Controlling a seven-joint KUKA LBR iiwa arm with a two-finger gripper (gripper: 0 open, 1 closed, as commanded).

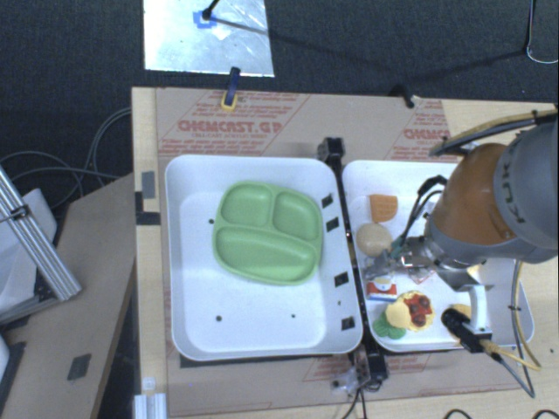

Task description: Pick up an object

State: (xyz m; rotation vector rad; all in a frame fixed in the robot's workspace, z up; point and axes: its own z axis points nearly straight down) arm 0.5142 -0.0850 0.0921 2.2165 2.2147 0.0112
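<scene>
The right bin [410,171] holds several small things. An orange block [383,207] lies toward its back. Just in front of that sits a beige round ball [373,238]. A small red and white item [381,290] lies nearer the front, with a yellow and red toy food piece [408,312] beside it at the front edge. My gripper [397,264] is low over the right bin, between the beige ball and the red and white item, close to both. Nothing can be seen held in it.
The left bin [188,321] holds a green divided plate [266,231] in its middle. A black divider [342,234] runs between the two bins. The arm's grey and orange body [489,208] covers the right half of the right bin.
</scene>
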